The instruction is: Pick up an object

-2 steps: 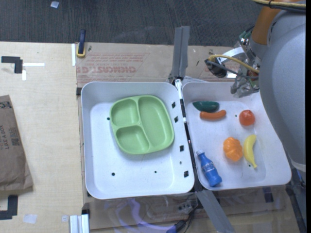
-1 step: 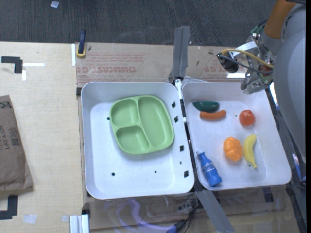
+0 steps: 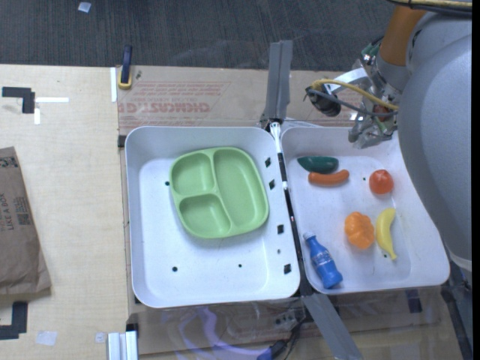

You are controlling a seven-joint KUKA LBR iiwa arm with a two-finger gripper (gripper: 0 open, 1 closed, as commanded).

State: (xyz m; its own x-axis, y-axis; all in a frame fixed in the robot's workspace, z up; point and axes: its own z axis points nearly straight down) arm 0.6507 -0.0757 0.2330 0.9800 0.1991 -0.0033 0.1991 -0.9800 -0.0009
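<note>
— Pale wooden surface (image 3: pixel 67 223) carries two white bins; the left bin (image 3: pixel 150 276) holds a green divided plate (image 3: pixel 219 192), the right bin (image 3: pixel 420 265) several small toy foods. Which would you take?

— The banana (image 3: pixel 386 233), near the right bin's right edge, beside the orange piece (image 3: pixel 359 229). It looks like light, stiff, smooth plastic, likely slippery; grip it across its narrow middle.

— And the hand (image 3: pixel 369 130)?

— It hangs over the right bin's far edge, carrying nothing. Cables clutter it, so I cannot tell its opening. The arm's grey body cuts off the bin's right rim.
</note>
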